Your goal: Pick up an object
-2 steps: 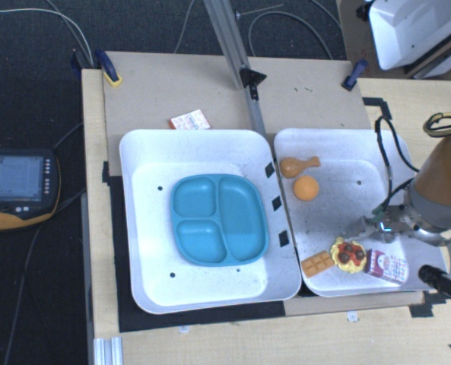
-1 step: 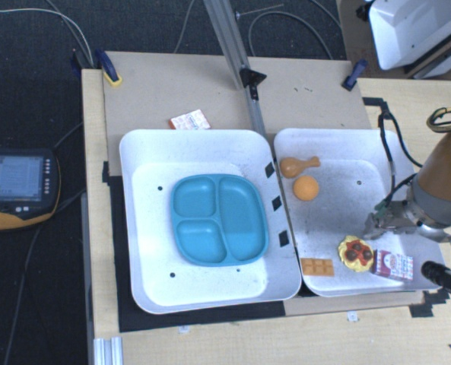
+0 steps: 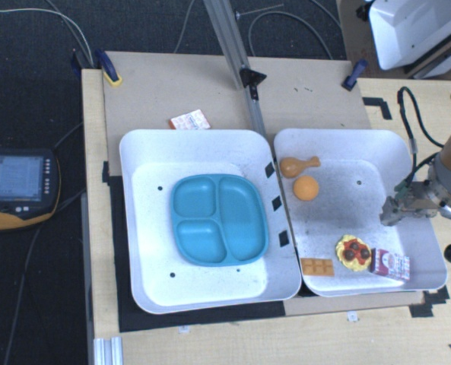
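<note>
Camera view, slanted look down on the beige tabletop.

1. Left shallow white plastic bin: holds one light-blue plastic plate with three compartments, lying flat near the bin's middle.

2. Right shallow white plastic bin, just beside the left bin, the two meeting along their inner edges. Contents:
- Tan toy drumstick, lying on its side near the bin's upper left corner.
- Orange ball, just below the drumstick, nearly touching it.
- Flat orange-brown waffle-like cracker piece, at the bin's lower edge.
- Round yellow toy tart with dark red berries on top, right of the cracker, near it.
- Small red and white printed carton, lying flat, touching or just beside the tart on its right.

3. Grey two-finger gripper: over the right bin's right side, above the carton and tart and apart from both; well apart from the ball and drumstick. No object shows between its fingers. Whether the fingers are apart or together cannot be told at this size and angle.

4. Small red and white paper packet: on the bare tabletop, just above the left bin's upper edge.

5. Handheld control pendant with grey screen and orange rim: off the tabletop, far left, on dark floor.
</note>
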`<state>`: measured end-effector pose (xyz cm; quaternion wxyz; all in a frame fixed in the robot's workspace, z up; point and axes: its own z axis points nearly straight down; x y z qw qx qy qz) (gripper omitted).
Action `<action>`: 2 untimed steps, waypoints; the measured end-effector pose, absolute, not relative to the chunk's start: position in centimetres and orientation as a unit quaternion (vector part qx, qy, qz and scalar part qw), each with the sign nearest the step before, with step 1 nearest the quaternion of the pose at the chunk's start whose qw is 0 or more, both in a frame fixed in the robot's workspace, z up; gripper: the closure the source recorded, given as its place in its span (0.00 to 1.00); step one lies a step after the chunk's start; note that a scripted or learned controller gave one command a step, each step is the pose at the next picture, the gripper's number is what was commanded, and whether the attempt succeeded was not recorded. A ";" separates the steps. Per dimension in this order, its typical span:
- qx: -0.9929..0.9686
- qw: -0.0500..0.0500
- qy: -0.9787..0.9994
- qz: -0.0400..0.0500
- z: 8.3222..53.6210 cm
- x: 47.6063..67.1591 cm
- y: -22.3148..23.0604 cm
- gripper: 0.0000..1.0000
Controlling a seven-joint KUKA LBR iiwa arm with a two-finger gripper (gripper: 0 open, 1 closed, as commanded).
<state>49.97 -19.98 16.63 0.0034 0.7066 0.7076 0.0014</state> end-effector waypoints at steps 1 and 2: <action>0.707 0.004 0.708 0.002 23.0 49.8 -20.4 1.00; 0.706 0.004 0.708 0.002 29.1 50.7 -20.2 1.00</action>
